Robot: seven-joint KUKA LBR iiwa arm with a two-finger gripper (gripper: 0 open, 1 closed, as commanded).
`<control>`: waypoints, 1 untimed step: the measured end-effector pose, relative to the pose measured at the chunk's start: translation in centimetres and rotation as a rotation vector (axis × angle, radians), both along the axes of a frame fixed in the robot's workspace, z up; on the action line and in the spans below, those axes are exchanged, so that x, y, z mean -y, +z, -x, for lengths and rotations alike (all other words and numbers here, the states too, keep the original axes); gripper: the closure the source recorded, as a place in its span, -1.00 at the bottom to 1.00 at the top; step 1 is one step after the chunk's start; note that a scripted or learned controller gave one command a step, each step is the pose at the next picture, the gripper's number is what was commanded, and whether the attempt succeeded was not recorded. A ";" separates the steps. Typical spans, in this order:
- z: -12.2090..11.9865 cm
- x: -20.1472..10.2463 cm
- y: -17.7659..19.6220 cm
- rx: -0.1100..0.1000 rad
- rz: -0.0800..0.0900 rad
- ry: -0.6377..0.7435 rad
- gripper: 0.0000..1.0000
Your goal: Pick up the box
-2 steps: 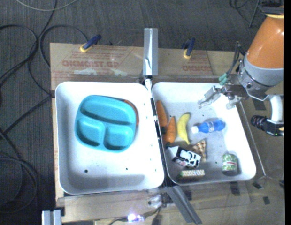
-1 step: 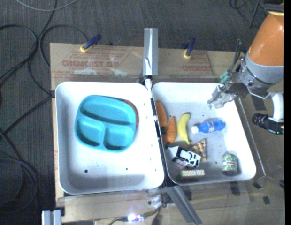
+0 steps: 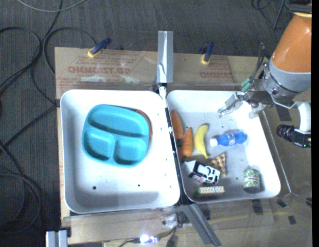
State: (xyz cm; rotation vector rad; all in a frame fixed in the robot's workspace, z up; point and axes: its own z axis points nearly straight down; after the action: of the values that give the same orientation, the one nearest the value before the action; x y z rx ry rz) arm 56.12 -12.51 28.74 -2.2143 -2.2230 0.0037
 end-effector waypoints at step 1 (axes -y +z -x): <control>7.8 -1.7 -12.5 0.000 -0.002 0.216 -1.00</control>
State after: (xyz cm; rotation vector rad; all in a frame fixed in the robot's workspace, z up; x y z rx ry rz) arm 48.30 -10.78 16.25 -1.9610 -2.4484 0.0023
